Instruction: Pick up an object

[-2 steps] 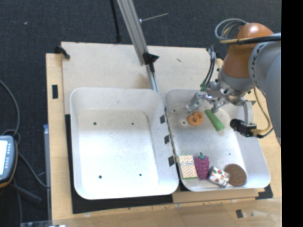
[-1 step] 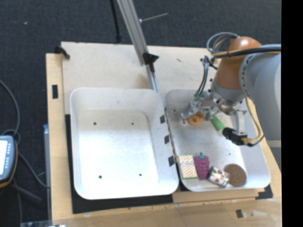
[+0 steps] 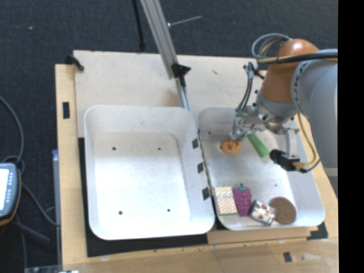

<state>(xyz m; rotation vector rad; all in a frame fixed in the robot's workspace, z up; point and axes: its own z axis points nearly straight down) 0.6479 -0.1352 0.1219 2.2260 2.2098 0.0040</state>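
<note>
Pincer [image 3: 238, 134] low in right bin [image 3: 296, 178], upper centre-right of frame — just above small orange object [image 3: 230, 147]; finger spread cannot be told. Object looks light, rounded, maybe slippery — best gripped across its middle.

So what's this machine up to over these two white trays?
A grey robot arm with an orange band reaches in from the right over the right bin. Its gripper hangs just above a small orange object, with a green stick-shaped item beside it. Nothing looks lifted yet. A few more items, among them a purple one and a brown disc, lie along that bin's near edge.
</note>
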